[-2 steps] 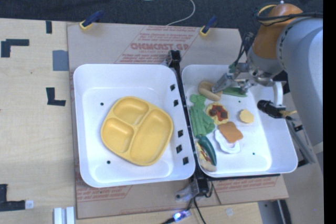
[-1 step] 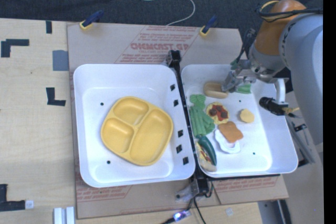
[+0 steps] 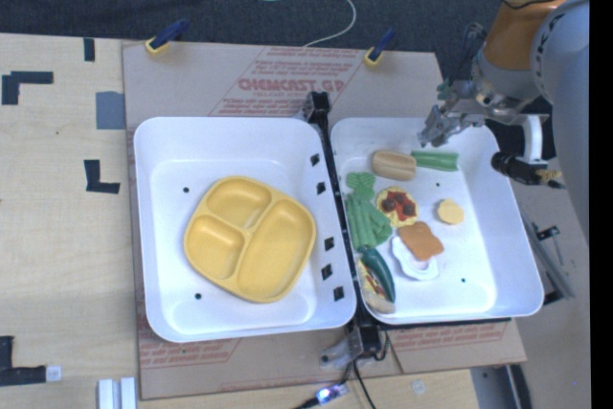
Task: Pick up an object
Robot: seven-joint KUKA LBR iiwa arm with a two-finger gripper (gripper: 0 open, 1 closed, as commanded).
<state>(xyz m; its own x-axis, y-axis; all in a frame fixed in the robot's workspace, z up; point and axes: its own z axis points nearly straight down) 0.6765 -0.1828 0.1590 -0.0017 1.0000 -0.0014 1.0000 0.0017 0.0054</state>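
Arm poised over right bin, nothing picked yet.

Desk [image 3: 57,206]: pale wood grain, brown cardboard sheet under both bins. Left bin [image 3: 158,148], glossy white plastic, carries a yellow three-compartment plate [image 3: 251,238], smooth, rounded corners. Right bin [image 3: 498,283] carries the toy food: green ridged leafy piece [image 3: 365,215], tan bread roll [image 3: 394,165], orange slab on a white piece [image 3: 420,240], flat green strip [image 3: 438,162], round red-spotted disc [image 3: 397,204], small yellow disc [image 3: 450,212]. End effector [image 3: 439,131] hangs at the bin's far edge, just above the green strip; cannot tell whether it is apart or together. Judgement: grasp not begun; descent, closing and lift all remain.
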